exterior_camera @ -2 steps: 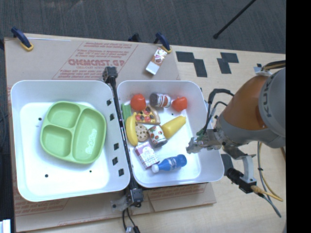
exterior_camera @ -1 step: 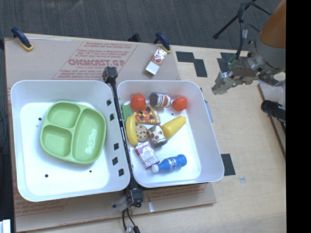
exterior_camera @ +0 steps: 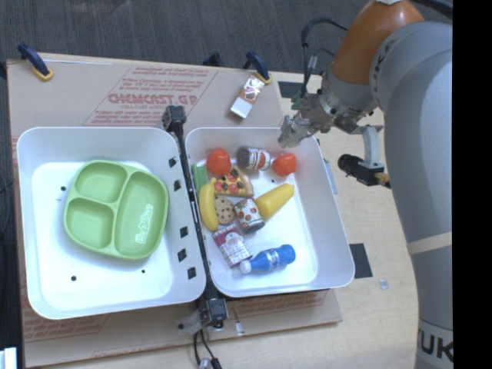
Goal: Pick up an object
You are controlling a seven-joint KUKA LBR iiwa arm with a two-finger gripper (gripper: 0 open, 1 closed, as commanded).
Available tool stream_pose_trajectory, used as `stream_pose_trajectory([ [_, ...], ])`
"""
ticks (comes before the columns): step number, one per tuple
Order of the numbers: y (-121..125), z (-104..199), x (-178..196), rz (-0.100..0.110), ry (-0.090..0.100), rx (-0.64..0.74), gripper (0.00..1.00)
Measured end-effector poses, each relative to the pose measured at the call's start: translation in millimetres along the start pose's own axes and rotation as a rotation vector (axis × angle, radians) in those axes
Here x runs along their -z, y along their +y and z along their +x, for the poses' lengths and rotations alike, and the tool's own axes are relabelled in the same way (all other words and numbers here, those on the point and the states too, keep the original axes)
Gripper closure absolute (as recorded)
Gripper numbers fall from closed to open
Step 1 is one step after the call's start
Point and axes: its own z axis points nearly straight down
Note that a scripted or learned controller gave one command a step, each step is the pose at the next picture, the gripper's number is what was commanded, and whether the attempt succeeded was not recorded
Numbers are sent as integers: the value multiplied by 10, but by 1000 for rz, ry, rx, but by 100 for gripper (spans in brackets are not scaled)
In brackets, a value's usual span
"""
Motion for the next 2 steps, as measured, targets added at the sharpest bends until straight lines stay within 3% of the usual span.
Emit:
stream_pose_trajectory([
  [1,10,-10,31,-5,-2,0,0],
  [2,-632,-76,-1084,-6,-2,-2,0],
])
